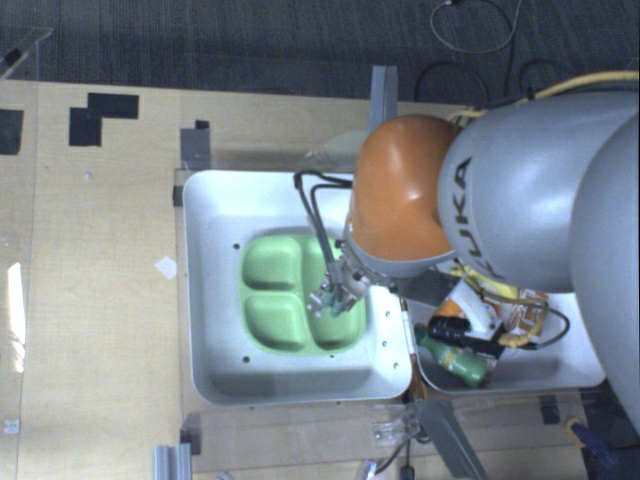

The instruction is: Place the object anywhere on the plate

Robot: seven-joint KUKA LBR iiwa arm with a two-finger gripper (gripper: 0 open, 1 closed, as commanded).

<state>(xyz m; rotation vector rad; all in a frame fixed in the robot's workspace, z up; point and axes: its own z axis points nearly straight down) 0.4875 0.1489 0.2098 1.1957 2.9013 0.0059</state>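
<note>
we see the gripper [328,302] low over the green plate [275,268], at the inner edge of the plate's long right-hand compartment, close to the ridge that splits it from the two smaller compartments. we cannot tell whether it is released or clenched, nor whether anything sits in it. a thin black cable [312,208] loops up from the wrist, past the plate's far edge. above the gripper comes the orange band [400,188], then the grey arm [530,188], which hides everything to the right of the plate's rim. the plate lies in the left bin [215,218], nearer that bin's right wall. the loose things lie off the plate, to its right, in the right bin [565,368]: a green item [462,369], a small orange piece [450,308] and a printed packet [520,316], all close together. which of them is the object to place we cannot tell.
</note>
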